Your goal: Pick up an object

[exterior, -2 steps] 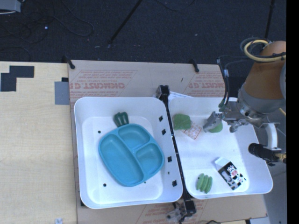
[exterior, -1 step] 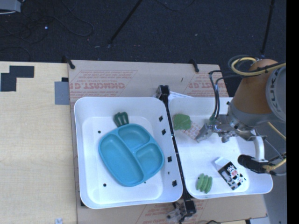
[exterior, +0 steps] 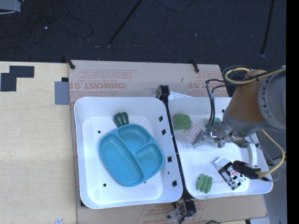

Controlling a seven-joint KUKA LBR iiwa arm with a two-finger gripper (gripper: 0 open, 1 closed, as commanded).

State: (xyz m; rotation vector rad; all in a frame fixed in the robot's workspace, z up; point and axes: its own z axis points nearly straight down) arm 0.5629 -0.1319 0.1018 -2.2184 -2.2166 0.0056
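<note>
Camera view: arm (exterior: 254, 106) bent low over right bin (exterior: 261, 189), jaws (exterior: 209, 139) state unclear.

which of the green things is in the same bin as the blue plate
The dark green piece, touching the blue plate's upper rim in the left bin; the other two lie in the right bin.

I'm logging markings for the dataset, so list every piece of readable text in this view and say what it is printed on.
Red print on the cardboard sheet under the bins: upside down and blurred; no word can be read with confidence.
Black-and-white card in the right bin: patterned, with red specks, too small to read.
Blue divided plate in the left bin: no text visible.
</note>
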